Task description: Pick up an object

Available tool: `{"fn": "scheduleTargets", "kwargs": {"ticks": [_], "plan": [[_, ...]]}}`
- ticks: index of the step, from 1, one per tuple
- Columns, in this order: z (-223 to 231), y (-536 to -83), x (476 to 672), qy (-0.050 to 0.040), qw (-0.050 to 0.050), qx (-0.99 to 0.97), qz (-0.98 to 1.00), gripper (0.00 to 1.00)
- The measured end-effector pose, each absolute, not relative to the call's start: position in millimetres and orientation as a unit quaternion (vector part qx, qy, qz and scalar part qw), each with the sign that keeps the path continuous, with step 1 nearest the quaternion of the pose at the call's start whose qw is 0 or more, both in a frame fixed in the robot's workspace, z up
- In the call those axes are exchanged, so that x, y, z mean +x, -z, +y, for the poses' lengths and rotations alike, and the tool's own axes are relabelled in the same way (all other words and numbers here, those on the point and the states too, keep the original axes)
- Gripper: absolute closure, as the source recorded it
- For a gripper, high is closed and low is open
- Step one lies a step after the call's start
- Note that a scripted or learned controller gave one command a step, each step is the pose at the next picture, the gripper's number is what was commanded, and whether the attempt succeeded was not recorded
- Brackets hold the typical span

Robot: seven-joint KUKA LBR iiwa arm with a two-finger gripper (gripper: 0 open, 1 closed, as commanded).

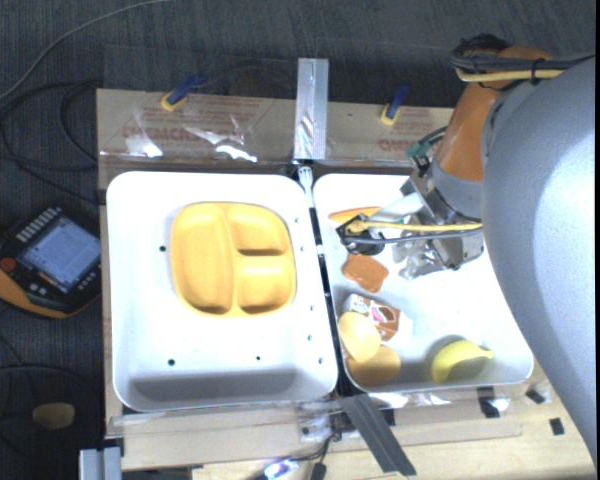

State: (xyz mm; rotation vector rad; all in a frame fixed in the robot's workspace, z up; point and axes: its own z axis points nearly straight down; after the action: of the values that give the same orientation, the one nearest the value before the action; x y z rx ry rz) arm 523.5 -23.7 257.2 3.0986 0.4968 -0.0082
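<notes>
My gripper [418, 260] hangs over the upper middle of the right bin [500, 298], reaching in from the right. Just left of it lies a brown-orange flat piece [365, 271]. A thin orange strip [354, 215] lies near the bin's top left corner. Lower down sit a pale yellow item with a red-and-white patch [372, 320] and a tan rounded piece [376, 365] against the left wall. A yellow-green lump [458, 359] rests at the bin's front right. Nothing shows between the gripper's fingers.
The left bin [140, 358] holds a yellow divided tray [233, 258] in its upper middle. A metal divider [312, 118] stands behind the seam between the bins. The big grey arm body [560, 218] covers the right side.
</notes>
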Motion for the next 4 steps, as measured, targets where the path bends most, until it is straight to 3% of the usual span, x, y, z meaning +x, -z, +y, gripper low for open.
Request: {"fn": "scheduleTargets", "kwargs": {"ticks": [1,2,3,4], "plan": [[-32.7,-182.2,484.3,0.0038,0.0,0.995,0.101,1.0],[-33.0,-190.2,483.9,0.0065,0.0,0.995,0.102,1.0],[-22.1,-229.1,483.1,0.0026,0.001,0.995,0.102,1.0],[-22.3,-229.1,483.1,0.0027,0.001,0.995,0.101,0.0]]}}
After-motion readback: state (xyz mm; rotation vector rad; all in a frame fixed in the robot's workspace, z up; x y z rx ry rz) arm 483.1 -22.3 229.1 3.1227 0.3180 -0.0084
